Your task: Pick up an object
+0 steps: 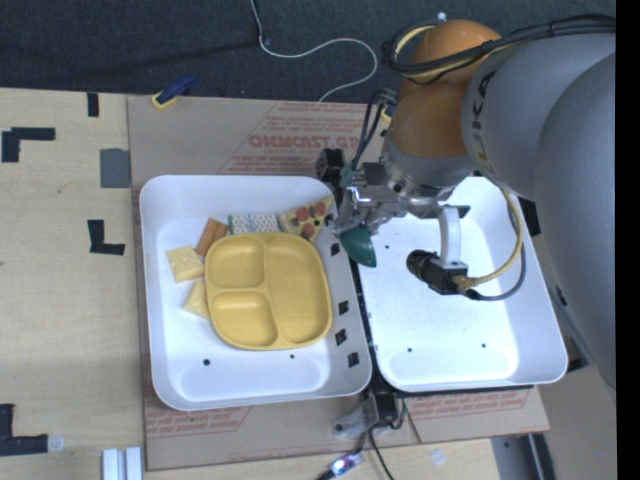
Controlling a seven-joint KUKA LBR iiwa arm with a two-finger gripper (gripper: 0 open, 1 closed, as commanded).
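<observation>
At the left edge of the right bin (pixel 520 368), a dark green object (pixel 358 245) is seen pinched between the fingers of the gripper (pixel 352 223). A yellow divided plate (pixel 268 290) is seated in the left bin (pixel 165 368), with small pieces tucked along its top and left edges.

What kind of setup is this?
Likely a robot grasping test bench in a lab: two white bins on cardboard, a yellow divided plate among small items, black tape markers on the bench.

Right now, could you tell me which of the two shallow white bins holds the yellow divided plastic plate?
The left shallow white bin holds the yellow divided plastic plate. The right shallow white bin, under the arm, has no plate in it.
</observation>
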